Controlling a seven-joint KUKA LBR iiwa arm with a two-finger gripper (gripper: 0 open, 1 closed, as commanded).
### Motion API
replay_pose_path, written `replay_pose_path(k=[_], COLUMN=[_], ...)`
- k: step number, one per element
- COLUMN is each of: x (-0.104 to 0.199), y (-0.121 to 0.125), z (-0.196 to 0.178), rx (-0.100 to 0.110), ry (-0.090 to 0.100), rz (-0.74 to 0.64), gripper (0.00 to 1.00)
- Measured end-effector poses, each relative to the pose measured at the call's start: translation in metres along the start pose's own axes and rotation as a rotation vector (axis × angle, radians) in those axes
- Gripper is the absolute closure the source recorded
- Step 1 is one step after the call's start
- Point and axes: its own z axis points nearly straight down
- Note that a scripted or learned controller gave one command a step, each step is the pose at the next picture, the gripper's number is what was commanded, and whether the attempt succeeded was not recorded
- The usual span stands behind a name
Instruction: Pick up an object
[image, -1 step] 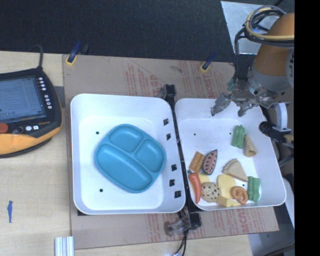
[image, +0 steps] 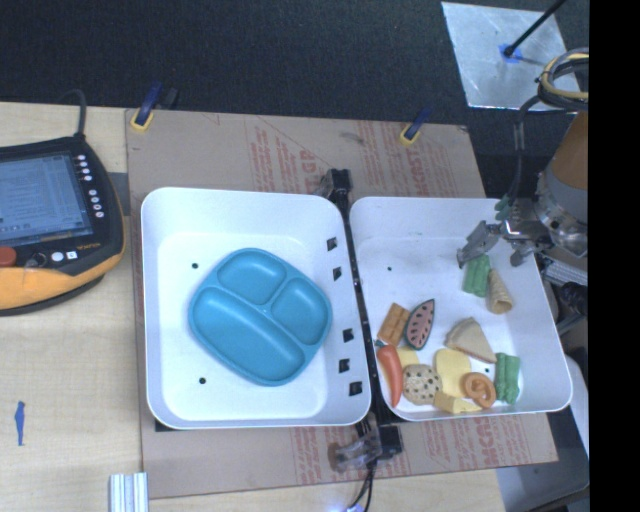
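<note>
At upper right of the frame, the claw (image: 497, 243) hangs spread and empty in the right bin (image: 420, 225), just above a green piece (image: 477, 274) touching a tan piece (image: 498, 291). Closing here may pinch both or nudge the green one aside, because they lie so tight together.

A light wooden bench (image: 60, 380) carries a brown cardboard sheet (image: 300, 150) held by blue and yellow clamps (image: 148, 106), with a teach pendant (image: 55, 225) at left and dark carpet (image: 250, 50) beyond the far edge.
</note>
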Motion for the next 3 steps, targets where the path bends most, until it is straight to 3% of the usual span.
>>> replay_pose_path(k=[1, 2, 3], x=[0.044, 0.061, 0.081], y=[0.021, -0.051, -0.060], z=[0.113, 0.042, 0.108], rx=[0.000, -0.002, -0.007], ry=[0.003, 0.003, 0.001], rz=[-0.009, -0.002, -0.001], gripper=[0.00, 0.00, 0.00])
